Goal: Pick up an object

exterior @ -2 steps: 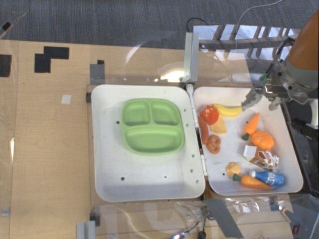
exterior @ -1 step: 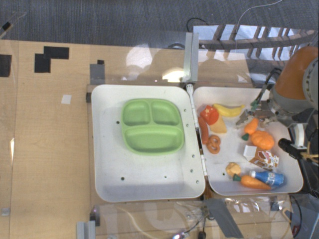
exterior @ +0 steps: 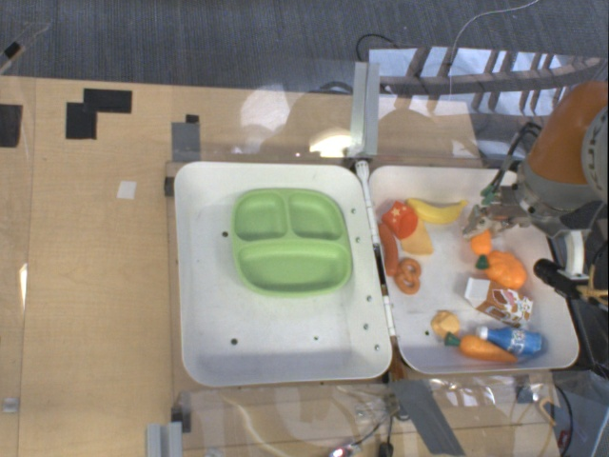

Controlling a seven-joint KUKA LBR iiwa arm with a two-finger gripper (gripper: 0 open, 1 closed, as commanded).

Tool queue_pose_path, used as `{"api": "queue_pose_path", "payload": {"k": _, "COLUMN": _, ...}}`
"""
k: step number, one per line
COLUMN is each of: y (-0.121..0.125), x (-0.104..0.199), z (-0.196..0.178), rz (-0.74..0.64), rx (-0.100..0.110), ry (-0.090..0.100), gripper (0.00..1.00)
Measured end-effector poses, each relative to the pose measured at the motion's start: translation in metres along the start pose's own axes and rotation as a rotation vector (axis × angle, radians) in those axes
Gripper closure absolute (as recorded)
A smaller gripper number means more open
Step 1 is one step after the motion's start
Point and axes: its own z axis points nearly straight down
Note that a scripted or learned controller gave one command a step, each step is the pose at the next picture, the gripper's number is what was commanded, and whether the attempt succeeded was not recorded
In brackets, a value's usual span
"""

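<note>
My gripper [exterior: 491,219] hangs over the upper right part of the right bin [exterior: 561,350], reaching in from the right. Just below it lies a small orange piece [exterior: 482,244], and an orange pepper-like toy [exterior: 507,270] sits a little lower right. To the gripper's left lie a yellow banana [exterior: 439,209] and a red tomato-like toy [exterior: 401,219]. I see nothing lifted by the gripper.
Also in the right bin: an orange wedge [exterior: 420,245], a sausage [exterior: 388,251], a pretzel [exterior: 408,275], a white block [exterior: 477,288], a brown carton [exterior: 505,306], a blue bottle [exterior: 513,340] and a carrot [exterior: 481,349]. The left bin [exterior: 205,341] holds a green divided plate [exterior: 290,241].
</note>
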Motion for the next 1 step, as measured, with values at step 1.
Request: {"api": "queue_pose_path", "payload": {"k": 1, "y": 0.0401, "x": 0.0576, "z": -0.1205, "rz": -0.104, "rx": 0.007, "ry": 0.001, "gripper": 1.0}}
